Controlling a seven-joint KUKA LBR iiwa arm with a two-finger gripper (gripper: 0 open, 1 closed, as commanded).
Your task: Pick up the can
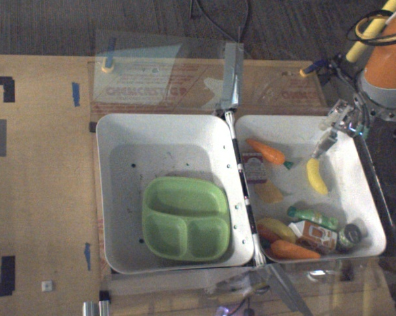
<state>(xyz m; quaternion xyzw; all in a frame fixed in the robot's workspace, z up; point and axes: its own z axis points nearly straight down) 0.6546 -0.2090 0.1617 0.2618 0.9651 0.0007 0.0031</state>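
A red and white can point(254, 168) lies against the left wall of the right bin point(375, 209), just below an orange carrot point(267, 152). My gripper point(326, 140) hangs over the upper right part of that bin, above a yellow banana point(317, 176). It is well to the right of the can and apart from it. Nothing shows in its grasp.
The right bin also holds a green bottle point(313, 216), a small carton point(314, 234), a second carrot point(294, 250), a yellow fruit point(277, 228) and a dark round item point(351, 234). A green divided plate point(184, 217) lies in the left bin point(118, 143).
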